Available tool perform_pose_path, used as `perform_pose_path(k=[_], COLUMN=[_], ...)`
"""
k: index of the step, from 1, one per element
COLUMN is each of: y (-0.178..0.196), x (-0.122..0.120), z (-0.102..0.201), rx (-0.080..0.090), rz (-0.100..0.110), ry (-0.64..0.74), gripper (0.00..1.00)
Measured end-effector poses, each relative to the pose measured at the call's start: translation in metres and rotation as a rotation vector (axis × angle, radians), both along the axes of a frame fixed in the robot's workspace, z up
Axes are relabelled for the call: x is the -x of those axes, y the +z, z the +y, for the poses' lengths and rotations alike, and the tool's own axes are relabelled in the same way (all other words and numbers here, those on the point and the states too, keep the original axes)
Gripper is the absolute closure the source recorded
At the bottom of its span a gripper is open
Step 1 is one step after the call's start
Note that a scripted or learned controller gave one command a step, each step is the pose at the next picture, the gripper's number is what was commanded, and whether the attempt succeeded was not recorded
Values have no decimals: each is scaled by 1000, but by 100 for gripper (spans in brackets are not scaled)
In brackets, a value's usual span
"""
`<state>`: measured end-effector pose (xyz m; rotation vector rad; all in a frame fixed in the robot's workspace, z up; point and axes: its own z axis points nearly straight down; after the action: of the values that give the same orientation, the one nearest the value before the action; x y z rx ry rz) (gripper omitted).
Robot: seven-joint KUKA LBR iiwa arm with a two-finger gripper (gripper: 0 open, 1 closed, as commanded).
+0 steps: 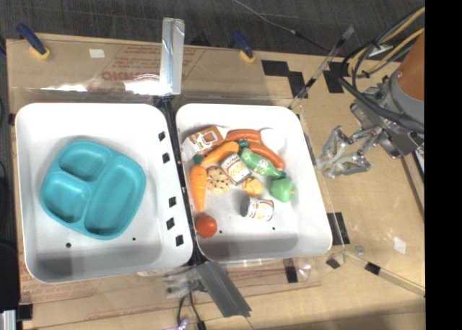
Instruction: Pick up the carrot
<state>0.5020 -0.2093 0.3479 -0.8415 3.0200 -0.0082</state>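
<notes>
While we are looking down at the 2 white bins on the desk, we are seeing the carrot point(198, 187) lying in the right bin point(307, 177), close to its left wall, just above a red tomato point(206, 226). We are thinking the arm should be coming down right over the carrot's middle, staying off the cookie point(216, 180) beside it. Our end effector point(345, 155) is waiting outside the right bin, holding nothing, and its fingers are looking spread apart.
</notes>
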Motion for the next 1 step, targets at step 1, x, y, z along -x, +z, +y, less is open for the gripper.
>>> perform_pose_path(k=[1], y=[-8], x=[8], z=[0], rx=[0], rz=[6], ry=[283], gripper=[100])
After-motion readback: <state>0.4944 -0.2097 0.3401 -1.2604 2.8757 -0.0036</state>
